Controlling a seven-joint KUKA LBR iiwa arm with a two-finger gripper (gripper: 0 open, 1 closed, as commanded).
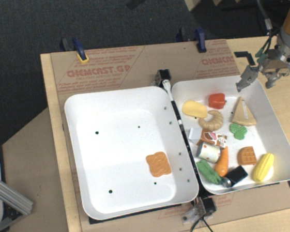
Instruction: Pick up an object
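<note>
The gripper (259, 75) hovers open and empty beyond the right bin (278, 123). Nearest inside, the wedge (244, 113) looks light and rigid; grasp its flat faces.

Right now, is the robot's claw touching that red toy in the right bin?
Apart. The camera view shows bare white bin floor between the gripper at the bin's top right corner and the red toy.

Toy foods (218, 141) — jumbled, lying loose — fill the right bin (276, 124).
</note>
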